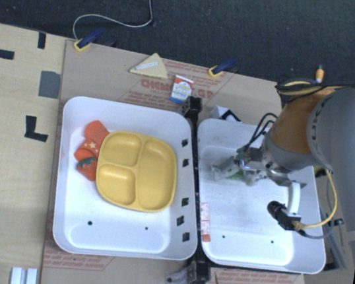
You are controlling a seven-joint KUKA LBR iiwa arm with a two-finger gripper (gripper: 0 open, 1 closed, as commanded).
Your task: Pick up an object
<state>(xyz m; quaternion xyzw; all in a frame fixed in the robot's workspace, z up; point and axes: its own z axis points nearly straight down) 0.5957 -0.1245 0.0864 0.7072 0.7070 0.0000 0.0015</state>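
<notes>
A yellow divided plate (137, 170) lies in the left bin (70, 228). Orange-red toy pieces (89, 149) sit against its left side, partly tucked under the plate's rim. My gripper (232, 169) is low in the right bin (247, 249), in its upper left part, reaching from the grey arm with the orange band (297, 127). Something small and greyish-green (221, 171) shows at the fingertips, too blurred to tell whether it is a held thing or part of the gripper.
A small red-and-white box (182, 90) and a tan wedge (151, 65) lie on the cardboard behind the bins. A black divider (192, 174) runs between the bins. A black cable with a yellow lead (292, 220) hangs over the right bin.
</notes>
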